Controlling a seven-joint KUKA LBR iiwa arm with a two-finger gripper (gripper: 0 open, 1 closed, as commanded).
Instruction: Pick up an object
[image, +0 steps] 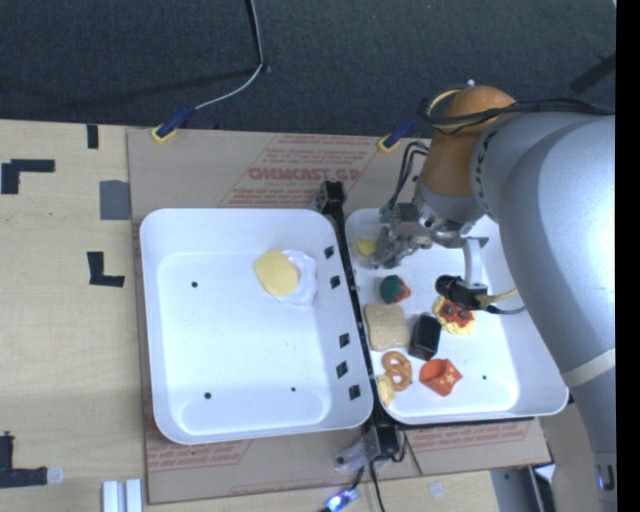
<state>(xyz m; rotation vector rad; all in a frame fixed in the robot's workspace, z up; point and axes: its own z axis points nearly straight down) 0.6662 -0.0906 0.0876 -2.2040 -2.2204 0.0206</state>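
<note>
1. While the arm (540, 190) reaches in from the right, I see the tool (392, 243) low over the far corner of the right bin (500, 395), near the divider between the two bins.
2. Whether the tool is open or closed I cannot tell; the wrist hides it from above, and nothing I can make out sits in its grip.
3. My likely target is the small yellow piece (366, 246), just beside the tool at the bin's far wall. The green and red toy (394, 290) lies a little nearer to me.
4. More things lie in the same bin: a tan cracker (385, 325), a black block (426, 337), a pretzel (396, 369), an orange block (440, 375) and a red and yellow toy (456, 315).
5. In the left bin (180, 340) a fried egg toy (280, 274) lies alone, well apart from the arm.
6. To do this step well, I would centre the tool on the yellow piece before descending, since the wall leaves little room on that side.
7. I would go straight down, close only at the floor of the bin, then lift slowly and check that something comes up.
8. My worry is a clip against the rim, or the piece sliding into the corner.
</note>
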